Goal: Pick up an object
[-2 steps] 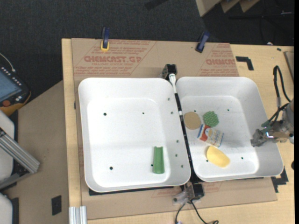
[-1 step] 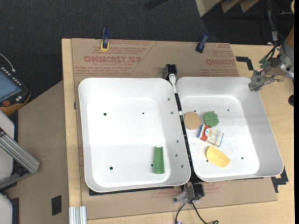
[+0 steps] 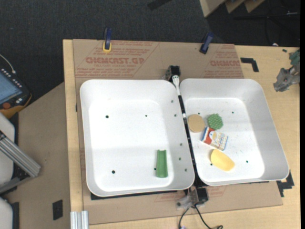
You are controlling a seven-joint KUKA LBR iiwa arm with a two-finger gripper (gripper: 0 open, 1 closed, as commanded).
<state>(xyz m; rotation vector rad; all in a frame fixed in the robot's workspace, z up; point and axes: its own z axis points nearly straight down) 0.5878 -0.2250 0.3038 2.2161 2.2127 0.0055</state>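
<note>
Gripper: you have a small grey metal piece (image 3: 285, 78) at the right edge of the view, past the far right corner of the right bin; it looks like the gripper, well apart from every object.
Gripper state: you cannot tell from this view whether it is open or closed, and you see nothing held in it.
Right bin (image 3: 267, 128): your four candidates lie here, clustered in its left half.
Tan disc (image 3: 195, 123): lies flat near the bin's left wall, just beside the green knobbly piece.
Green knobbly piece (image 3: 215, 121): to the right of the disc, touching or nearly touching the top of the packet.
Packet (image 3: 214, 139): white with red and orange print, lying tilted below the disc and the green piece.
Yellow lump (image 3: 222, 160): nearest the front wall, just below the packet.
Left bin (image 3: 95, 128): holds one thing, a green stick (image 3: 161, 164) lying lengthwise near its front right corner.
Between the bins: you see a black clip (image 3: 173, 73) at the far end of the seam and another clip (image 3: 199, 194) with a cable at the near end.
Cardboard sheet (image 3: 143, 56): lies under both bins, red print on it, held by two blue clamps (image 3: 107, 36) on its far edge.
Far left: a metal rail (image 3: 19, 154) and a device with a blue screen (image 3: 7, 87).
</note>
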